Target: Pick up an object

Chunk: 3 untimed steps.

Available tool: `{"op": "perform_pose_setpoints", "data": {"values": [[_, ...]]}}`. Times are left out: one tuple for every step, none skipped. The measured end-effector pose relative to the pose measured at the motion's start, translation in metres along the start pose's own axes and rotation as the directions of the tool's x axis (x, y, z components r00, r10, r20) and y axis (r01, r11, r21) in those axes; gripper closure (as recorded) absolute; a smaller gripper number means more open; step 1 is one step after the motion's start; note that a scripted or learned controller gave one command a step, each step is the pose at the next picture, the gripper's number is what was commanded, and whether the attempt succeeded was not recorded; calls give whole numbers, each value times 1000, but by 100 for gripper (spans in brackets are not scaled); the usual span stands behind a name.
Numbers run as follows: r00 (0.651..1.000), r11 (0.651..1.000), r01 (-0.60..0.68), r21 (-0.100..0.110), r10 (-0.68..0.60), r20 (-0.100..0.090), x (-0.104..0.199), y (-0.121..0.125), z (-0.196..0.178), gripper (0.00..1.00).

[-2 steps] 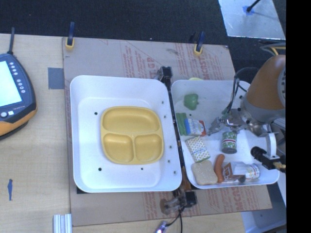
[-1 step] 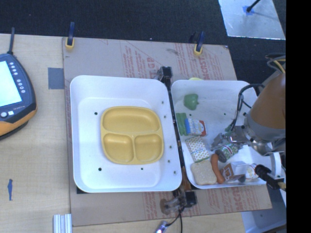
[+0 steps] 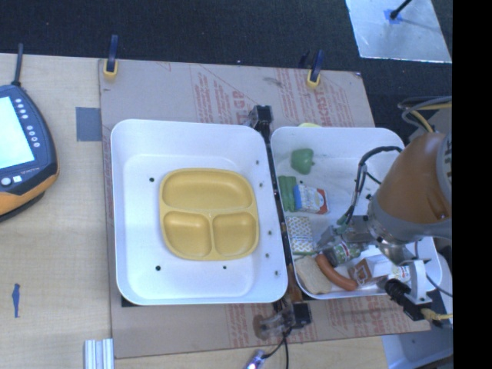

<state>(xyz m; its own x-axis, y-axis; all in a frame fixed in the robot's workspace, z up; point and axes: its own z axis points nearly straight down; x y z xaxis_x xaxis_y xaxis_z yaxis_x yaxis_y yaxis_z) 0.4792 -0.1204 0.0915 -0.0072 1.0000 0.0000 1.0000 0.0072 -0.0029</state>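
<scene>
Orange, a hot dog [image 3: 336, 275] lies at the front of the right bin [image 3: 338, 135] among a green pepper [image 3: 302, 160] and packets, likely heaped there as picking stock. The claw [image 3: 344, 246] hangs low just above it; its grip I cannot tell. A yellow tray [image 3: 208, 212] sits in the left bin [image 3: 131, 206].

I see a yellow tray [image 3: 208, 222] with three parts in my left white bin [image 3: 127, 206], a screen pad [image 3: 23, 148] far left, two blue clamps [image 3: 111, 56] up top
</scene>
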Motion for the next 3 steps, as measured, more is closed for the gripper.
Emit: {"op": "perform_pose_setpoints", "data": {"values": [[1000,1000,6,-3,-6,2,-1,2,-11,100],[1000,1000,-2,-1,2,-1,39,47,-101,100],[1000,1000,-3,0,3,-1,93,101,-126,100]]}}
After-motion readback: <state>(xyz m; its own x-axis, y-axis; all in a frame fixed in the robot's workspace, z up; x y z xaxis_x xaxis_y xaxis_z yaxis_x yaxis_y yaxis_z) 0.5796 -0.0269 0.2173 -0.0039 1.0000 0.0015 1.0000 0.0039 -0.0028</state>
